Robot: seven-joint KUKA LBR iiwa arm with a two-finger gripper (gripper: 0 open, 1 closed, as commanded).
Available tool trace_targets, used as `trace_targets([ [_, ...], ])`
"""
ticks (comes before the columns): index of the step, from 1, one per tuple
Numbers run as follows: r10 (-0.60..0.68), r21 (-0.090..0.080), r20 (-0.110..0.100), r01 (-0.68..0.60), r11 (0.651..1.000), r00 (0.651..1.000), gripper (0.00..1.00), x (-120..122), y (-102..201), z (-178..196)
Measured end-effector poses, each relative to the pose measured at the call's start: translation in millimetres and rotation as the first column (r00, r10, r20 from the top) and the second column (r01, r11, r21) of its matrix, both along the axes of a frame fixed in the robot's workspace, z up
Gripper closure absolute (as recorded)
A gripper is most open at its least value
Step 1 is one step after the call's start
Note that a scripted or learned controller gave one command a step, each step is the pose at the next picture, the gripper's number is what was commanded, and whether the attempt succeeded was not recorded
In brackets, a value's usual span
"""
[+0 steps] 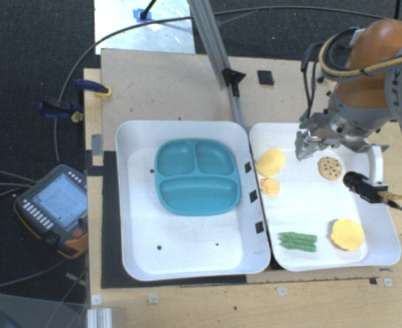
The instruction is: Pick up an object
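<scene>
Gripper [305, 144] hovers over the right bin [392, 251].
It's near the far edge, beside the cookie [330, 168]; jaw state — cannot tell.

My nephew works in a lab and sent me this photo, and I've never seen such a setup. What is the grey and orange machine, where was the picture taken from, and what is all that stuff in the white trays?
The machine is a robot arm, reaching in from the right. At its end is a gripper, its grasping part, hanging over the right bin. I cannot tell how its jaws stand, and nothing shows between them.

The picture comes from one fixed camera above the bench, looking down at a slant.

Two shallow white bins sit side by side. The left bin holds a blue divided plate. The right one holds what look like toy foods: two yellow pieces near its left wall, a cookie, green beans and a yellow round piece. The job is to pick one up.
</scene>
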State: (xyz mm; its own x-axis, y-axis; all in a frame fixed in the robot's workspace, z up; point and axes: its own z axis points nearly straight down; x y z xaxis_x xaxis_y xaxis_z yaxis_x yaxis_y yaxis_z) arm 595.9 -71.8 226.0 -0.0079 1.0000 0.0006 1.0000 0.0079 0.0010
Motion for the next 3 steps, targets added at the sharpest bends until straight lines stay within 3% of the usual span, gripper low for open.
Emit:
trace_targets([
  [2,0.002,0.001,-0.002,-0.002,1.0,1.0,1.0,-28.8,112.1,-8.9],
  [3,0.003,0.002,0.001,-0.003,1.0,1.0,1.0,-30.2,170.1,5.2],
])
